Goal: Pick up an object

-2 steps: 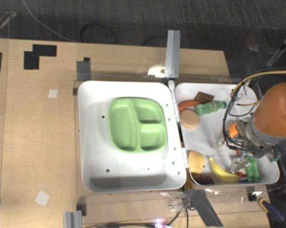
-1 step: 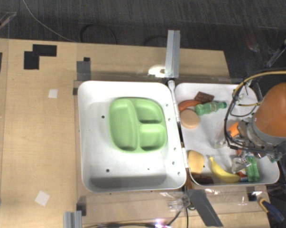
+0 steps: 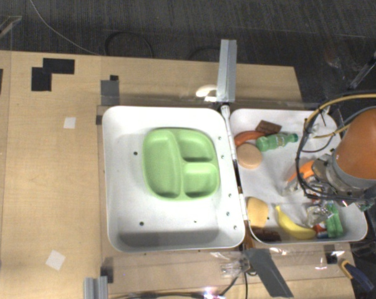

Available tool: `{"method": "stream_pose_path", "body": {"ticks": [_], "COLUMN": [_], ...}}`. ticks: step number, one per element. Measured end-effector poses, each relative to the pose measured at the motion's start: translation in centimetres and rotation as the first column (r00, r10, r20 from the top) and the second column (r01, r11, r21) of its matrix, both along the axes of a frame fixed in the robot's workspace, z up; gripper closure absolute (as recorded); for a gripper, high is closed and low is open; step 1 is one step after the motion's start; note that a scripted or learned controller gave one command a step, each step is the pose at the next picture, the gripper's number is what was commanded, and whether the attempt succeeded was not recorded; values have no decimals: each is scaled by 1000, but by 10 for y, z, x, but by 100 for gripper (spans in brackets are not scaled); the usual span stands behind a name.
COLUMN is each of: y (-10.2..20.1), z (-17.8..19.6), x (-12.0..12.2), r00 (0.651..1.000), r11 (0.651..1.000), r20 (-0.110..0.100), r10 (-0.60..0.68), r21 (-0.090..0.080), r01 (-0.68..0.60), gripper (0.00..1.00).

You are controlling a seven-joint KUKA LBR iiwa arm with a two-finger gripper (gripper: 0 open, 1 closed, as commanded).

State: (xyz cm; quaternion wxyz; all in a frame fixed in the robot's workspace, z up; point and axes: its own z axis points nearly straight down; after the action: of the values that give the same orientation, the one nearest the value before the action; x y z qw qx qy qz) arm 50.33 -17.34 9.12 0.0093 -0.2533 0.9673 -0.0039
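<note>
The right bin holds several small items. A green bottle lies near its back, beside a dark brown piece and a red-orange curved piece. A tan ball sits by the left wall. Along the front lie a pale yellow lump, a banana and a small dark piece. My gripper hangs low over the bin's right front part, beside a green item. An orange object peeks out beside the wrist.
The left bin bears a green divided plate. The arm's orange band and black and yellow cables cover the right bin's right side. A grey post stands behind the bins.
</note>
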Motion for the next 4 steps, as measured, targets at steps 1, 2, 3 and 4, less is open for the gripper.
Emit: {"method": "stream_pose_path", "body": {"ticks": [1, 2, 3, 4], "y": [19, -12, -29, 10], "z": [0, 0, -3, -2], "x": [-1, 2, 108, 112], "r00": [983, 950, 903, 827], "r11": [983, 950, 903, 827], "r20": [2, -2, -8, -9], "r10": [186, 311, 429, 562], "r21": [-8, -3, -2, -4], "r01": [-186, -311, -429, -562], "gripper": [0, 0, 0, 0]}}
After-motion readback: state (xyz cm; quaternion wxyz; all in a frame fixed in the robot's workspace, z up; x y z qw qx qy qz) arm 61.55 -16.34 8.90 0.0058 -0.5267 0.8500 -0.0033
